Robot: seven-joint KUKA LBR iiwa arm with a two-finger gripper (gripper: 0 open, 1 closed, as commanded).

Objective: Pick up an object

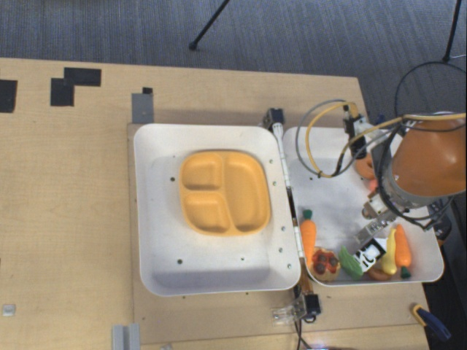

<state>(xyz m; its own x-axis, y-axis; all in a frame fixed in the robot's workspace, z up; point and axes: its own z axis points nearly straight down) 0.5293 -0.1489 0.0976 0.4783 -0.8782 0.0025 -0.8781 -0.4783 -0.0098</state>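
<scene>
carrot (309, 238) upright in view, green top uppermost

Plate (222, 193) in left bin (157, 268)

The bench (66, 217) looks like pale matt wood, both bins (157, 268) smooth white plastic, the divided plate (222, 193) matt yellow plastic.

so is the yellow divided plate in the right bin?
No, the yellow divided plate lies in the left bin; the right bin holds the toy carrot and other play food.
</scene>
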